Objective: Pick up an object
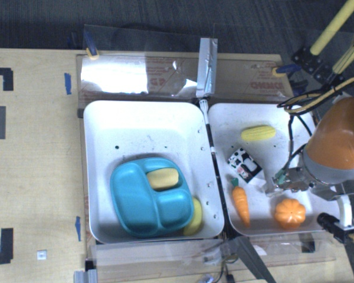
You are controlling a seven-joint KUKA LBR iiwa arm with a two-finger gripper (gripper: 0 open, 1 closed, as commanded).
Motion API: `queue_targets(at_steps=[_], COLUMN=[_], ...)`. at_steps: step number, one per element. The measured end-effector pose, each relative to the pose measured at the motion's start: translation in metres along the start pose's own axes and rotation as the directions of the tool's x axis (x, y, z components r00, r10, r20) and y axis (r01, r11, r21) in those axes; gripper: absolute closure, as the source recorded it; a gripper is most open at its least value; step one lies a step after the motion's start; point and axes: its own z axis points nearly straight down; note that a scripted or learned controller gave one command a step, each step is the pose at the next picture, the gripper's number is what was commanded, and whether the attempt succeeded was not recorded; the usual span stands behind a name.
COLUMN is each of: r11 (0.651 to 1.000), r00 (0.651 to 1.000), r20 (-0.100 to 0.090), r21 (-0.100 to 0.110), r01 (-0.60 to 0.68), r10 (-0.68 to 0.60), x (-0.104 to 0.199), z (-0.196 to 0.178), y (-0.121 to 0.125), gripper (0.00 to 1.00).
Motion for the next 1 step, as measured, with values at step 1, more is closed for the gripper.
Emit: queue_targets(at_steps=[1], r11=[0.839], r00=[0.839], r20=[0.005], r21=[-0.003], r01=[0.544], r10=[-0.544], x=[-0.0110], z=[-0.1169], y=[0.0051], gripper=[1.00])
